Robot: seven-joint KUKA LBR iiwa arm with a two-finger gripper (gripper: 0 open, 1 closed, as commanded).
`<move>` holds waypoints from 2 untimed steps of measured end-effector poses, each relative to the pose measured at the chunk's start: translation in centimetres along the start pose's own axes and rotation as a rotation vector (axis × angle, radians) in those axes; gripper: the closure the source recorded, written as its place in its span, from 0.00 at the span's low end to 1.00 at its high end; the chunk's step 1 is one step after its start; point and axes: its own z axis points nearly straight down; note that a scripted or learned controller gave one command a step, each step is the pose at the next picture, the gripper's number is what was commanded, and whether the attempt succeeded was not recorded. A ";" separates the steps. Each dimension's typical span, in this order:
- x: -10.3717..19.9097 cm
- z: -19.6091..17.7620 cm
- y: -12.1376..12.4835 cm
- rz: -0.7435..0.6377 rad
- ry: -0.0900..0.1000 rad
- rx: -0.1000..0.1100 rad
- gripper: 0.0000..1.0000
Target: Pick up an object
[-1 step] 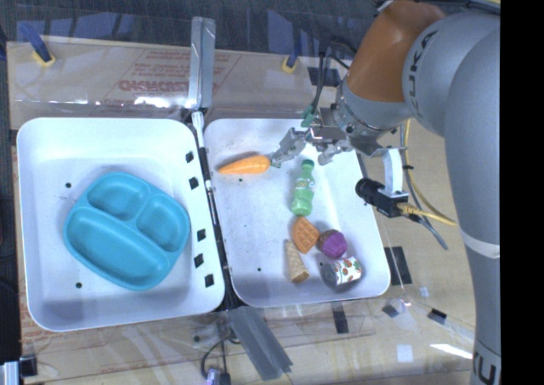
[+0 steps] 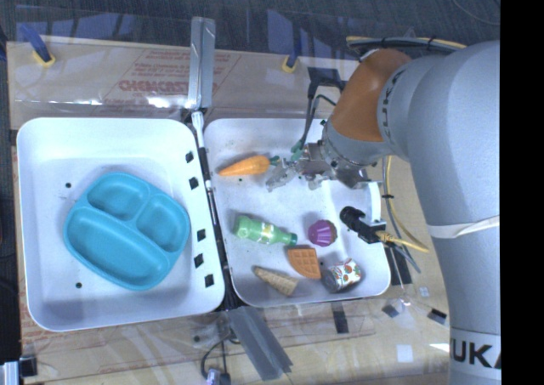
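Cone point(image 2: 275, 280) nearest; claw point(image 2: 286, 172) beside carrot point(image 2: 245, 167) (grip state perhaps unreadable, cannot tell).

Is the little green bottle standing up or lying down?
Lying down. The green bottle shows its whole side on the right bin floor, cap end toward the purple cupcake.

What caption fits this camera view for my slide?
Robot hand hovers by a toy carrot in the right bin; a blue plate sits in the left bin.
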 end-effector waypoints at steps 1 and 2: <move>6.7 1.2 -10.5 -0.001 0.004 0.006 0.00; 6.6 0.3 -10.5 -0.004 0.003 0.008 1.00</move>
